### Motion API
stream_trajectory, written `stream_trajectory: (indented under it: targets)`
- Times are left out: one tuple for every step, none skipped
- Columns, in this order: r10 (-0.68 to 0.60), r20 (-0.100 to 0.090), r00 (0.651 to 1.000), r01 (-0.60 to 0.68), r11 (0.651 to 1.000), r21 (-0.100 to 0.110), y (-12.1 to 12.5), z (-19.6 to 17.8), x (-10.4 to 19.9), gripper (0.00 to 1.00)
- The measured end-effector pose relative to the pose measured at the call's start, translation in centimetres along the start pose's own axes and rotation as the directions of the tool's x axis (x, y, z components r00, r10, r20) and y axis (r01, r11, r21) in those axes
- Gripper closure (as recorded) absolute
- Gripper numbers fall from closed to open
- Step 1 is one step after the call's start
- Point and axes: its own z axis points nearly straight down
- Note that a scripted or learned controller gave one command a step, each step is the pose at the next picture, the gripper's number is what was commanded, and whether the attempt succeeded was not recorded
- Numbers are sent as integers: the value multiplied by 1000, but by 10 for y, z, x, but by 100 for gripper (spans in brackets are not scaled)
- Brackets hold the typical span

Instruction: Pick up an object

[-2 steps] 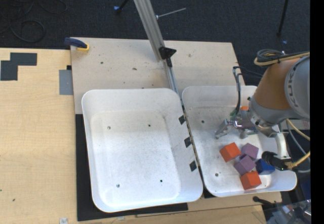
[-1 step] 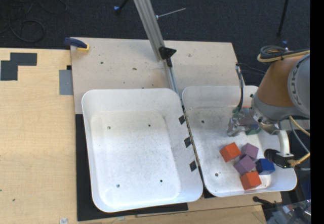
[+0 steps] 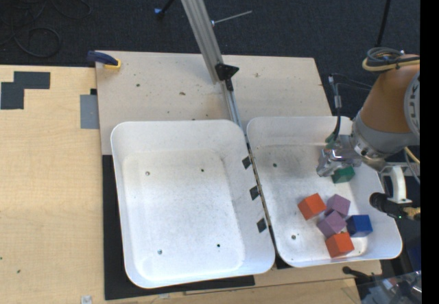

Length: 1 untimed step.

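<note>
My gripper hangs low over the right bin, toward its right side. The grey arm with its orange band comes in from the right edge. A green block lies directly at the gripper's tip, partly covered by it, and I cannot tell if it is gripped or just lying beneath. Toward the bin's front right corner sit an orange cube, two purple cubes, a blue cube and a red-orange cube, packed close together.
The left bin sits beside the right one, with black clips along their shared rim. A slanted aluminium post rises behind the bins. A blue clamp lies at the bench's far left corner.
</note>
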Motion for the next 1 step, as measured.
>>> stream_trajectory:
  targets:
    - [-6, 1, 1000, 6, 1000, -3, 2, -63, 0, 100]
